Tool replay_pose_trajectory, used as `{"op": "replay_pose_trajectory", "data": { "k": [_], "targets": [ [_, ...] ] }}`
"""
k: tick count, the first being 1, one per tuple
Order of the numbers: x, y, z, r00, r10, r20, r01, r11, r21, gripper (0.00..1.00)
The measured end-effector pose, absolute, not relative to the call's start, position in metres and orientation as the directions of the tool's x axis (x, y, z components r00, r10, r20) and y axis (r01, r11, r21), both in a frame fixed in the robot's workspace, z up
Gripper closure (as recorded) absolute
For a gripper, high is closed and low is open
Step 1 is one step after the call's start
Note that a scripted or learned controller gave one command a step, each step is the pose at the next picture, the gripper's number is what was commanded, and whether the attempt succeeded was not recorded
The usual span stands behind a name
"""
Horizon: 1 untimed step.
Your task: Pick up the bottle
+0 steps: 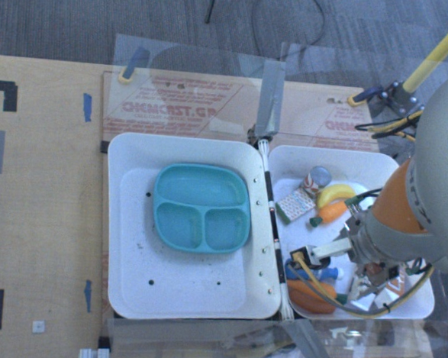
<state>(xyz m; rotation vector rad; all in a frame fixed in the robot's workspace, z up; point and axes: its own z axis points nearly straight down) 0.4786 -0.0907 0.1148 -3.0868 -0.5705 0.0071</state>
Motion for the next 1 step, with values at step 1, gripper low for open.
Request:
{"op": "replay_pose_trajectory", "data": {
  "k": [1],
  "targets": [
    [0.5124, -0.1006, 0.1274, 0.979, 0.204, -0.004, 0.204, -0.979, -0.003, 0.0]
  ]
}}
